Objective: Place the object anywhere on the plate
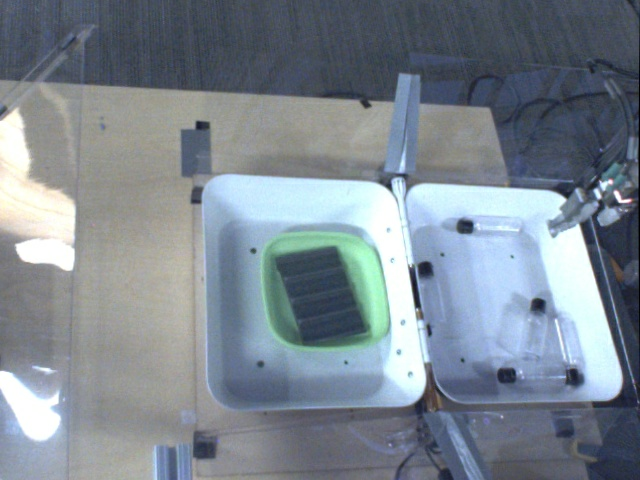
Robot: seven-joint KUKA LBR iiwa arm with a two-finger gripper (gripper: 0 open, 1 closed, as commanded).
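Left bin (300, 193): a green square plate (372, 268) is sitting in its middle, slightly rotated. A dark ribbed rectangular block (319, 294) is lying flat on the plate, inside the plate's rim, its long axis tilted toward the upper left. Block is resting fully on the green surface, apart from the bin walls.

Right bin (500, 198): several clear plastic tubes with black caps are lying scattered. One tube (488, 226) is lying near the far wall, cap at its left end. A short black-capped piece (425, 268) is sitting close to the left wall. A cluster of clear tubes (545, 343) is lying in the near right corner, some crossing each other; exact count hard to tell because the plastic is transparent against white.

Gripper (590, 206): sitting at the far right corner of the right bin, at its rim, well apart from plate and block. It is appearing small and blurred; whether it is open or closed cannot be told. Nothing is visibly sitting in its grasp.

Both bins are resting side by side on the wooden tabletop (110, 268), with a grey metal bar (404, 123) rising behind their seam
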